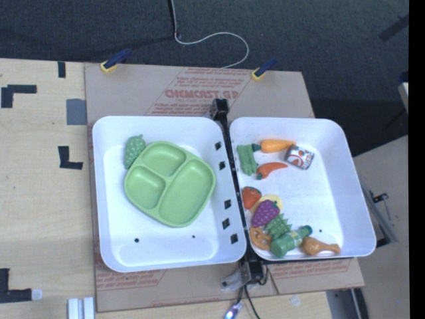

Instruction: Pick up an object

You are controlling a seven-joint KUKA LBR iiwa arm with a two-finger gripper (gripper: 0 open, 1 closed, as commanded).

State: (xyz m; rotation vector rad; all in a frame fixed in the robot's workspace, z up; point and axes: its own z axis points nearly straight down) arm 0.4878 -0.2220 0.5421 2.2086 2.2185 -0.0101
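Observation:
The right bin [332, 185] holds several toy foods. An orange carrot [276, 145], a small red and white can [299, 157], a green bean pod [246, 159] and an orange pepper [271, 169] lie near its far side. Toward the near side sit a red tomato [251, 197], a yellow piece [271, 202], purple grapes [263, 213], a green leafy piece [279, 225], a green bottle shape [289, 242] and an orange-brown piece [319, 247]. In the left bin [109, 178] lies a green divided plate [170, 183] with green grapes [134, 150] beside its far left edge.
Both bins rest on a cardboard sheet [192, 92] clamped by two yellow and blue clips [115, 60]. A white cable [212, 42] loops over the dark floor behind. A black divider [229, 178] runs between the bins. Wooden bench top lies to the left.

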